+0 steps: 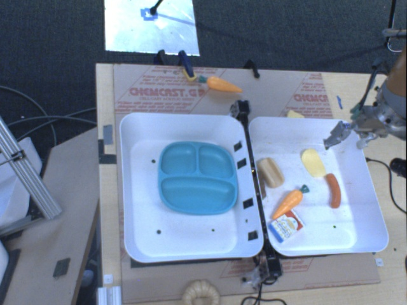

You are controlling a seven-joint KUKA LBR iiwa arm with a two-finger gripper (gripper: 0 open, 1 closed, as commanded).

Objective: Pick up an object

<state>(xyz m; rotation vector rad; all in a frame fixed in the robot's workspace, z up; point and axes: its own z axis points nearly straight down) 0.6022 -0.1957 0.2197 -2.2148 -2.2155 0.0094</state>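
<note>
My gripper (348, 138) hovers over the right bin's (369, 230) far right part, open, with nothing between its fingers. In that bin lie a pale yellow piece (313, 162), a red-orange sausage (333, 190), a toy carrot (288, 202), a tan bread roll (270, 172) and a small printed packet (285, 226). The yellow piece is the nearest, a little below and to the left of the fingertips. The sausage lies further toward the front.
The left bin (143, 234) holds a blue divided plate (197, 176). A second carrot (219, 84) lies on the board behind the bins, and a small yellow piece (294, 114) sits at the right bin's far rim. A beige ring (202, 293) lies at the bench's front edge.
</note>
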